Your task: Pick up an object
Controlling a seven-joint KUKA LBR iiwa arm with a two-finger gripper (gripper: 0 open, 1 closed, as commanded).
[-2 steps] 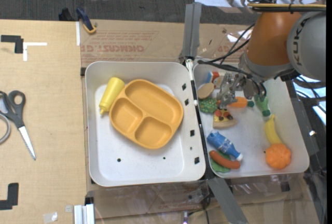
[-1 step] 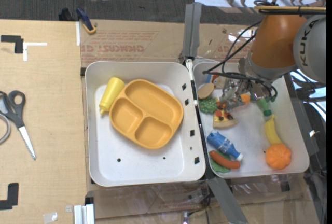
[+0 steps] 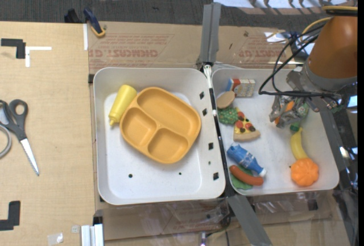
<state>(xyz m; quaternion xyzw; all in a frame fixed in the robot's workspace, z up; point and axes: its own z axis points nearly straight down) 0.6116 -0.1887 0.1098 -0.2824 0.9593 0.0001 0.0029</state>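
Nothing is being lifted clear yet: a small orange-and-green toy [image 3: 291, 113] is being clamped between the fingers of the gripper [image 3: 289, 114] low in the right bin [image 3: 330, 182], with raising left.

You get even, bright overhead light, soft shadows inside the white bins [image 3: 102, 142], slight blur throughout

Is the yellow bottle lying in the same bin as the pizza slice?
No, the yellow bottle lies in the left bin; the pizza slice is in the right one.
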